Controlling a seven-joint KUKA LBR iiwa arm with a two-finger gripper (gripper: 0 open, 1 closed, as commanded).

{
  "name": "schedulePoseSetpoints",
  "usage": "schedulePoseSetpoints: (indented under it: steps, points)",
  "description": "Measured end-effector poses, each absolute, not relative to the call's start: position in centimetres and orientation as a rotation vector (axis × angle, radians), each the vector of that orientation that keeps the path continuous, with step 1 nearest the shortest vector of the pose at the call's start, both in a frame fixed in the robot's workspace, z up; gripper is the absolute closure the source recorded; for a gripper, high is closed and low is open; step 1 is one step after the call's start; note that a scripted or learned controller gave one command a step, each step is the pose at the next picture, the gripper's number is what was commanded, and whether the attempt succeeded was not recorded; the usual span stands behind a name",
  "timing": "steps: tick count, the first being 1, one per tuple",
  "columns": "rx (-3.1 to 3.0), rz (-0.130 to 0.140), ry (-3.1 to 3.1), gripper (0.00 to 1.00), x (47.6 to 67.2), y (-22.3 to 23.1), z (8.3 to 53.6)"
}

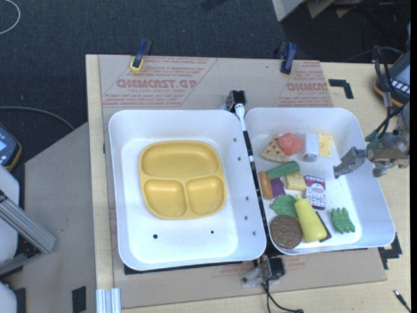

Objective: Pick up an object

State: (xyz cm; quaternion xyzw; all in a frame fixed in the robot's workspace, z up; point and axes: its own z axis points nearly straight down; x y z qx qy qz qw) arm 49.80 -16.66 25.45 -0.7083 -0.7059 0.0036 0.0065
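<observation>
Robotics lab: clamped cardboard bench (195, 77), paired white bins (124, 175), dark carpet (98, 12), cables.

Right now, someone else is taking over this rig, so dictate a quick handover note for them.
Gripper: over the right bin's right side, nothing seen between its fingers; open or shut is unclear.
Things: toy food lies clustered in the right bin, including a pizza slice, a yellow bottle, a brown cookie and a green pea pod. The left bin holds a yellow divided tray.
Done: nothing lifted yet.
Left: pick one object; the pea pod lies nearest the gripper.
</observation>
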Motion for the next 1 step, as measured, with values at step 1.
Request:
schedulePoseSetpoints:
  steps: [1]
  points:
    - [-2.22, 0.001, -2.22, 0.0, 50.04, -16.62, 26.06]
